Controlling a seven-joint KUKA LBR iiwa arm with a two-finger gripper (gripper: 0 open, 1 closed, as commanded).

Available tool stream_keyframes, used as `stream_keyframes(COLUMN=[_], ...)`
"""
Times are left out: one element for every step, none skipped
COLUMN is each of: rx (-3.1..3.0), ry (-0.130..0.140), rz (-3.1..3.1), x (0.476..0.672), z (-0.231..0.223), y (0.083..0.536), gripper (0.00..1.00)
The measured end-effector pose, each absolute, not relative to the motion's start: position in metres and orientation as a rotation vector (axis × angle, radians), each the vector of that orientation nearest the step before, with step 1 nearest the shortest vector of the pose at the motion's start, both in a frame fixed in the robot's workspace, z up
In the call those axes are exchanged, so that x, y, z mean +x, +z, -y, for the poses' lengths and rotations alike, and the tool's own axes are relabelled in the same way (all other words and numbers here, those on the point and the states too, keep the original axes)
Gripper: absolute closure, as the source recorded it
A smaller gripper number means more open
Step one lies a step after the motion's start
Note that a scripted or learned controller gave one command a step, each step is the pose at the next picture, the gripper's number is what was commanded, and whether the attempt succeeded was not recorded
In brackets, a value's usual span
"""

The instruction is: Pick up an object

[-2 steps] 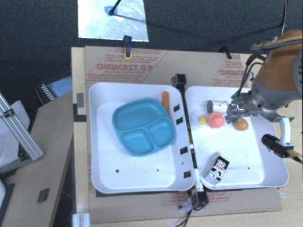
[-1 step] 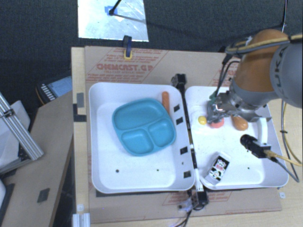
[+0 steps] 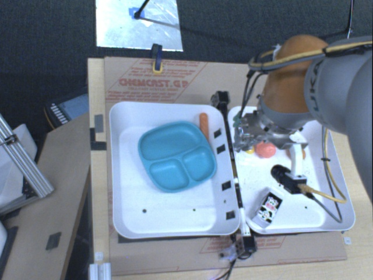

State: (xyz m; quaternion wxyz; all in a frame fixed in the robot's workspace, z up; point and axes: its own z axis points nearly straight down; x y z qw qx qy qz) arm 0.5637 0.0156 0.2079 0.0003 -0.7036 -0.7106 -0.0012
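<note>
My gripper (image 3: 245, 137) hangs low over the back left part of the right bin (image 3: 335, 214), close to the wall between the two bins. Just to its right lies a pink rounded object (image 3: 266, 150), apart from the gripper. A small black-and-white box (image 3: 268, 207) rests near the bin's front left corner. A pale object with an orange end (image 3: 298, 154) sits to the right of the pink one, partly hidden by the arm. I see nothing held in the gripper.
The left bin (image 3: 125, 214) holds a blue divided plate (image 3: 176, 155) and an orange stick (image 3: 203, 123) by its back right wall. The grey arm with its orange band (image 3: 294, 80) covers the back of the right bin.
</note>
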Motion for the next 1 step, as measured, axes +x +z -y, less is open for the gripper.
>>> stream_keyframes(rx=[-2.211], ry=[-0.005], rz=[2.232], x=[0.5683], z=[-0.0687], y=[0.2214], gripper=[1.0])
